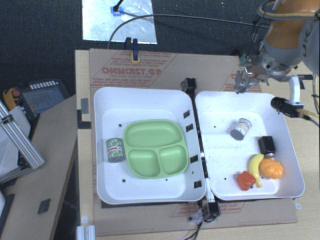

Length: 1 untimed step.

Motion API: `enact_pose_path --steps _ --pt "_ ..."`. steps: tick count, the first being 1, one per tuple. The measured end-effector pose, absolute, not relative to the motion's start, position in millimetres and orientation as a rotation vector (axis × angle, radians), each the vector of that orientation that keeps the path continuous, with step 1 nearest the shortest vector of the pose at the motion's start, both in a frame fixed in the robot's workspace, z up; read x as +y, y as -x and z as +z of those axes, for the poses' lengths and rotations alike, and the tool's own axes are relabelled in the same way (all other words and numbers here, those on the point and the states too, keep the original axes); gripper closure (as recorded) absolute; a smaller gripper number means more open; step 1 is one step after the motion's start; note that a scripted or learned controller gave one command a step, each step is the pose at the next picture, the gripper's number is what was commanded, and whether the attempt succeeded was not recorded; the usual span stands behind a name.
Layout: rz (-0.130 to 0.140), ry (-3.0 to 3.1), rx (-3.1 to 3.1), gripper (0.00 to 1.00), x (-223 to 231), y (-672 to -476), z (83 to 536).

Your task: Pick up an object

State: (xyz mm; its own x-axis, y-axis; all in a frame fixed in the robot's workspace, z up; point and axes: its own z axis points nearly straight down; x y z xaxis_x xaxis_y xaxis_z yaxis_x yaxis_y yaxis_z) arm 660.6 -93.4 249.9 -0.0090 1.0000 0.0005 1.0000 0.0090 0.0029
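The right bin (220,134) holds a small grey-and-white tin (241,129) lying on its side near the middle. Closer to the front right lie a black block (266,145), a yellow banana (256,168), an orange fruit (272,169) and a red fruit (245,180), packed close together. My gripper (243,83) hangs over the back edge of the right bin, well behind the tin and apart from every object. Nothing shows in it.
The left bin (107,114) carries a green divided plate (154,148) and a can with a green label (115,149) beside it. A black clamp strip (196,134) joins the two bins. A black fixture (286,106) sits at the right bin's right rim.
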Motion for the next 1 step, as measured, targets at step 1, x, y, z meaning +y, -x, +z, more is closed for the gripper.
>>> enact_pose_path --steps 1 --pt "0.005 -2.21 2.231 1.0 -40.4 -667.0 251.9"
